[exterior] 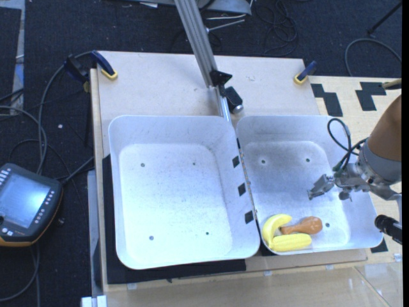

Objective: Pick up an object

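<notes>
I see a curved yellow toy banana (pixel 277 226), a stubby yellow block (pixel 292 242) and an orange-brown drumstick-shaped toy (pixel 303 225) touching in the near corner of the right white bin (pixel 281 146). They look light, smooth, probably slippery plastic; I'd pinch the drumstick across its narrow neck. My gripper (pixel 321 187) hangs above them, holding nothing; I can't tell its jaw state.

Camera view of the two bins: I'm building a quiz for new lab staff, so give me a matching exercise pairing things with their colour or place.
Things:
1. banana
2. chicken drumstick toy
3. gripper
4. handheld controller

Descriptions:
A. brown-orange, in right bin
B. on the floor, left of the bench
C. yellow, curved
D. above right bin

Pairs: 1-C, 2-A, 3-D, 4-B
</notes>
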